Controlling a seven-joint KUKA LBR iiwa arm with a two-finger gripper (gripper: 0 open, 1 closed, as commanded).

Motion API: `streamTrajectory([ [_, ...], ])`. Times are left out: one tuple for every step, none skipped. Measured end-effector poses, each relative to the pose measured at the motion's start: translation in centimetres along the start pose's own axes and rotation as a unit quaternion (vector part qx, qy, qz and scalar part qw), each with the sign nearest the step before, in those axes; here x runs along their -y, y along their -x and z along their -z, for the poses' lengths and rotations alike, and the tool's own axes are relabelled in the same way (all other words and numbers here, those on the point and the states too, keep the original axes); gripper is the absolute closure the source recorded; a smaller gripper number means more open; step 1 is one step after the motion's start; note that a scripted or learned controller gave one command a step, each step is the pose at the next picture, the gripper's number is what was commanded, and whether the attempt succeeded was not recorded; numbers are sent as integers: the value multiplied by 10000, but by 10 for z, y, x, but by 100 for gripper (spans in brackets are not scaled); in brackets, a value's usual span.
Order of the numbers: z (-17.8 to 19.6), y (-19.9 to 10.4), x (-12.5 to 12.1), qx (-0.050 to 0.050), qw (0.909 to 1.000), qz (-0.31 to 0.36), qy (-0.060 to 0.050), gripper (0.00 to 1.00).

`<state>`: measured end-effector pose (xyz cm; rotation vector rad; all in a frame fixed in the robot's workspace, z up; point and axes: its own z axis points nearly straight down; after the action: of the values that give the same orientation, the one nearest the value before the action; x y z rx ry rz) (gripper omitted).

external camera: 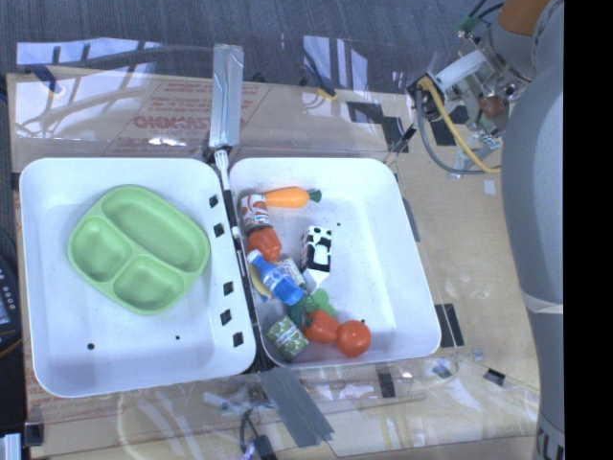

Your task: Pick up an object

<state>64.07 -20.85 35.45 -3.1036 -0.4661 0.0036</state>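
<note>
Camera view: toys cluster along the left wall of the right bin (383,257). The carrot (287,197), nearest the gripper (484,102), lies down-left of it, long axis across the bin. The gripper hangs beyond the bin's far right corner, over the surface (460,257); whether it is open or closed I cannot tell.

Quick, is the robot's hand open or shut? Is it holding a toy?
The gripper: cannot be told whether it is open or shut; it is beyond the far corner of the right bin, off to the side.
</note>
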Motion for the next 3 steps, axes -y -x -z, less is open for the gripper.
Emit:
streamTrajectory([
  [9, -2, 3, 13, 10000, 53, -15, 100],
  [-115, 1, 1, 34, 9992, -395, -16, 100],
  [-40, -1, -1, -12, 9999, -129, 6, 100],
])
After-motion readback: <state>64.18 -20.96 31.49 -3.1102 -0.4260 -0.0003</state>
